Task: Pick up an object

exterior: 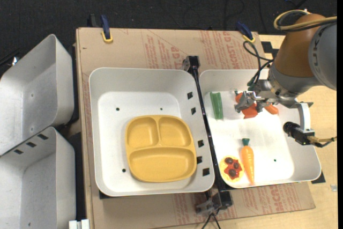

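My gripper (247, 103) hangs low over the back of the right bin (278, 169), coming in from the right under the orange-banded wrist. Directly at its tip lies a red-orange object (250, 111), with another orange piece (271, 109) just to its right; the metal fingers overlap it and I cannot make out their spacing. A green stick-shaped object (216, 105) lies to the left of the gripper. A toy carrot (247, 161) rests near the bin's front, beside a small yellow plate (231, 168) carrying dark red berries.
The left bin (107, 115) holds a yellow divided tray (160, 148). A black divider rail (202, 126) runs between the bins. Two grey-white tubs (32, 115) stand off the bench at the left. Cables trail near the arm at the right.
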You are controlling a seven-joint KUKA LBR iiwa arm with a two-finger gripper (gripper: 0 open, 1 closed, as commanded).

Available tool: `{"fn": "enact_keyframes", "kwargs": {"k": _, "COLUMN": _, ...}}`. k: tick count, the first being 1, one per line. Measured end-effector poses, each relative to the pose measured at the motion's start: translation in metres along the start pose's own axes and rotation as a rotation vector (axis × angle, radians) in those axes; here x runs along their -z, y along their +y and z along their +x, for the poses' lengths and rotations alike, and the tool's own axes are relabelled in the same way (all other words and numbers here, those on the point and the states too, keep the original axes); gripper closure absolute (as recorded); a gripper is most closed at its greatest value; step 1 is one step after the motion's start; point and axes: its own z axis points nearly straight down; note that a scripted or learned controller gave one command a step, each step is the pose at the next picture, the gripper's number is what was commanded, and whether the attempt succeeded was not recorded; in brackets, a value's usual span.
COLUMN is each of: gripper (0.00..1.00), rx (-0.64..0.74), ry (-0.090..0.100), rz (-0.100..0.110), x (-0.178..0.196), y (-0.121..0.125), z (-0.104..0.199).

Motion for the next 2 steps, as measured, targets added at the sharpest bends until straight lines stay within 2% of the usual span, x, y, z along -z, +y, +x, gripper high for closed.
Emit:
{"fn": "enact_keyframes", "kwargs": {"k": 1, "gripper": 1.00, "rx": 0.000, "ry": -0.001, "rz": -0.003, "x": 0.053, "y": 0.001, "z": 0.000}}
{"fn": "enact_keyframes", "kwargs": {"k": 2, "gripper": 1.00, "rx": 0.005, "ry": 0.002, "rz": 0.001, "x": 0.051, "y": 0.011, "z": 0.054}}
